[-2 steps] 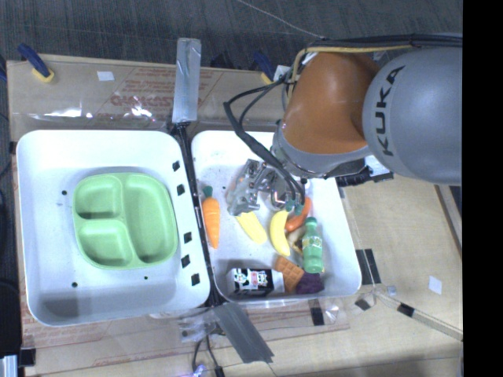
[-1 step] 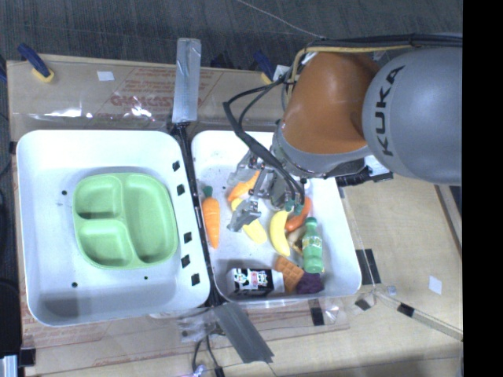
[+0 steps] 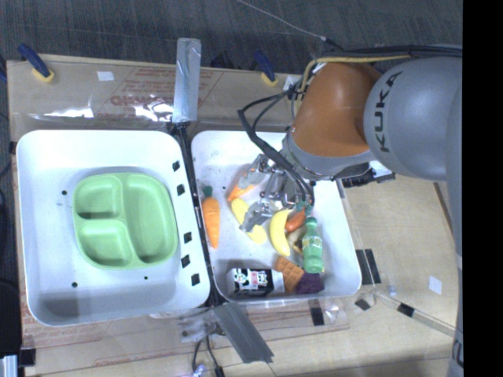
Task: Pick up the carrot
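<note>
Carrot (image 3: 211, 219) lies along the left wall of the right bin (image 3: 346, 246), tip toward the camera, apart from the gripper (image 3: 261, 201). Gripper fingers hang over the bin's middle; whether they are spread cannot be told. A banana (image 3: 278, 232) sits just beside them.

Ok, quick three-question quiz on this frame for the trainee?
1. True or false: the carrot lies in the right bin.
2. What sits in the left bin? A) green tray B) bottle C) banana
3. Which side of the carrot is the gripper on in the camera view?

Key: 1 true, by the bin's left wall. 2 A. 3 Its right, over the pile of items.
</note>
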